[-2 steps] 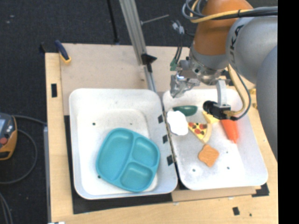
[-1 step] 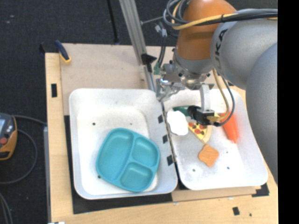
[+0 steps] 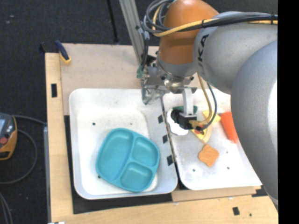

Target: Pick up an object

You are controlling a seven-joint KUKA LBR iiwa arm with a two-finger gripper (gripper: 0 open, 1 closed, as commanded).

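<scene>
My gripper (image 3: 148, 96) hangs below the orange-banded wrist, over the far right corner of the left bin (image 3: 84, 111), close to the wall between the two bins. Nothing shows under it but white bin floor. In the right bin (image 3: 233, 171) lie an orange carrot-like stick (image 3: 228, 126) by the right side, a small tan-orange chunk (image 3: 208, 156) nearer the front, and a yellow piece (image 3: 203, 134) partly hidden under the wrist. A bit of green (image 3: 194, 110) peeks out beside the arm.
A turquoise divided plate (image 3: 128, 159) fills the front of the left bin. A slanted aluminium post (image 3: 132, 24) rises behind the bins. The big grey arm covers the right bin's far and right parts.
</scene>
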